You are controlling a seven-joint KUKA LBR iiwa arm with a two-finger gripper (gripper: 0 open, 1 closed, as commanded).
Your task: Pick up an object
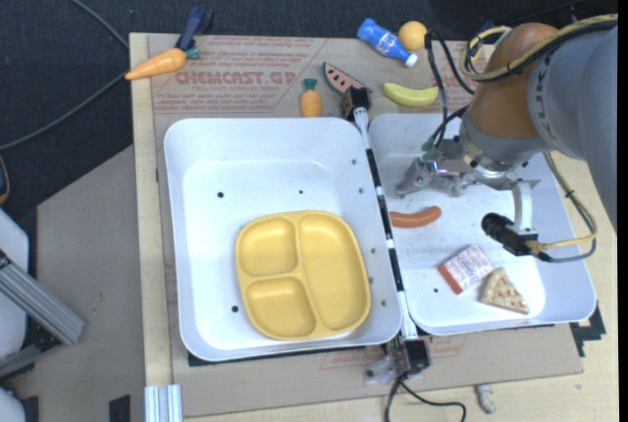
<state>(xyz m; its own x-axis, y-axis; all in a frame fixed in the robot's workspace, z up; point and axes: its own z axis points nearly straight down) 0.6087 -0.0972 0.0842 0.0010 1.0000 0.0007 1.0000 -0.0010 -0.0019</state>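
My end effector [424,177] hangs low in the right bin [559,307], near its upper-left part; can't tell if it's wide or narrow. Hot dog [414,216] lies just below it, at 6 o'clock, not held. Red-white packet [466,267] and pizza slice [505,292] sit at approx 4 o'clock, well apart. Yellow divided plate [300,273] is in the left bin [191,214].

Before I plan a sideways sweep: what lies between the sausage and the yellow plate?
In the camera view, just the bins' adjoining walls separate sausage from yellow plate.
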